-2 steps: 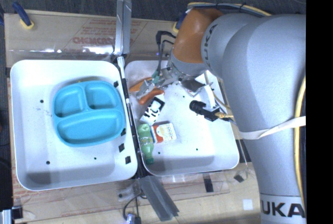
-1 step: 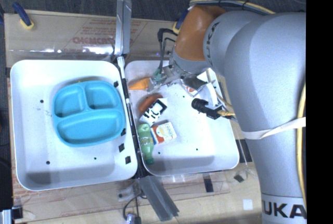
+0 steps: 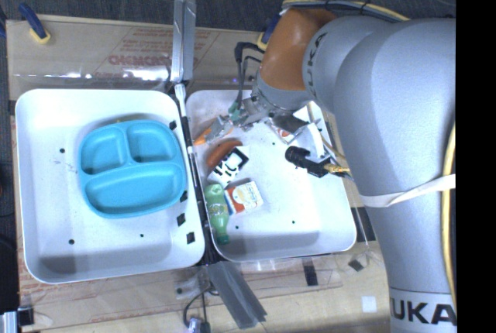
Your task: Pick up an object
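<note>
Gripper: two-finger gripper (image 3: 236, 116) low in the far part of the right-hand shallow white bin (image 3: 325, 235), under the grey arm with orange band (image 3: 291, 53). Clenched or released: cannot tell, the tool is dark and blurred w/ wrist overhead.
Nearest item: thin orange stick-like piece (image 3: 200, 139), just beside the tool, toward the divider. Not seen in a grasp.
Next out: reddish-brown sausage-shaped object (image 3: 225, 146), just below the tool, near it, apart as far as I can judge.
Below that: black-and-white printed card or packet (image 3: 230, 163), touching the sausage shape's lower side.
Further from tool: small orange-and-white flat packet (image 3: 245, 196) and green plastic bottle lying along the bin wall (image 3: 218, 215), both well apart from the tool.
Other side of tool: black cylindrical fitting w/ cable (image 3: 306, 161), prob. arm hardware, not a target.
Left bin: left-hand shallow white bin (image 3: 46, 246) holds a light blue three-compartment plastic tray (image 3: 132, 165), well away across the divider.
Progress: approach looks done; nothing lifted. Left: secure one item, raise it clear.
</note>
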Controlling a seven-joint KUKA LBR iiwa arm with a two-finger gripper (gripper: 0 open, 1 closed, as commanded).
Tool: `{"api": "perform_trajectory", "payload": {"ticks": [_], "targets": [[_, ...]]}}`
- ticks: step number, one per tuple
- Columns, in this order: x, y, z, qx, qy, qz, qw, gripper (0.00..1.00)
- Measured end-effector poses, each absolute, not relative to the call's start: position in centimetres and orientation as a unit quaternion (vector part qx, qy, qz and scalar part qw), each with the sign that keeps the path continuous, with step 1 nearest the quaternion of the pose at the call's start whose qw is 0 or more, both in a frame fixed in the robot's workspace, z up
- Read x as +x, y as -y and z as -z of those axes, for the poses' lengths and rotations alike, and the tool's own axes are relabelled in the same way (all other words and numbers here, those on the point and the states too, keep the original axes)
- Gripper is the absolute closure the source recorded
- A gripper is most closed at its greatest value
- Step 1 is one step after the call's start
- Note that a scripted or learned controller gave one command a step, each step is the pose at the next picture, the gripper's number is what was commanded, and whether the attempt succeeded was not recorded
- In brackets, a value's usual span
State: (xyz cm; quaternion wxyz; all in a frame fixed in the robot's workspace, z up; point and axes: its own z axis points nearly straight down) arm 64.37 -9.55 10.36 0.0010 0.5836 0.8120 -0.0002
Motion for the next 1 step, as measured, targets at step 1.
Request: {"api": "perform_trajectory", "payload": {"ticks": [1], "targets": [[64.44,9.59,-11.43,0.582,-0.813,0.0006,0.002,1.0]]}}
